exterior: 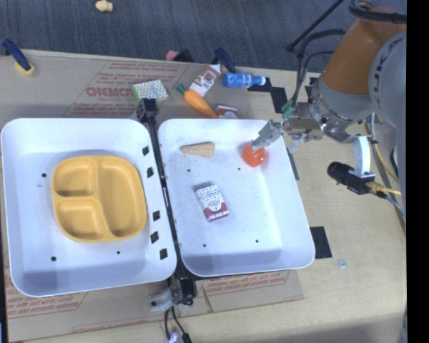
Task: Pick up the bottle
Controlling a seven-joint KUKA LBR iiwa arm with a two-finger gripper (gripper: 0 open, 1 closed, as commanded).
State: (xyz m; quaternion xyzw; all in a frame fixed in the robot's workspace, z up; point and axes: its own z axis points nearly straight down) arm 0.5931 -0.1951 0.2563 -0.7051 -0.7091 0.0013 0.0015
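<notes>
While hanging over the far right corner of the right bin (pixel 300 243), with claw (pixel 267 137) tipped down just beside a red lump (pixel 254 156), looks aimed at the wrong thing. Cannot tell claw's spread: too small and blurred against the wrist.

Places the blue bottle (pixel 241 81) on its side outside both bins, on the cardboard (pixel 93 91) past the right bin's far rim, near the claw yet apart from it. Notes a white bottle (pixel 206 81) with an orange label just left of it, and a carrot (pixel 199 103) touching or nearly touching that one.

Risks from here, as a judgement:
- closing on the red lump instead of a bottle, being nearest;
- clipping the bin's far rim while crossing over;
- nudging a lying bottle into a roll instead of gripping it;
- catching the carrot or the second bottle as well, given the crowding;
- picking the wrong bottle of the two.
</notes>
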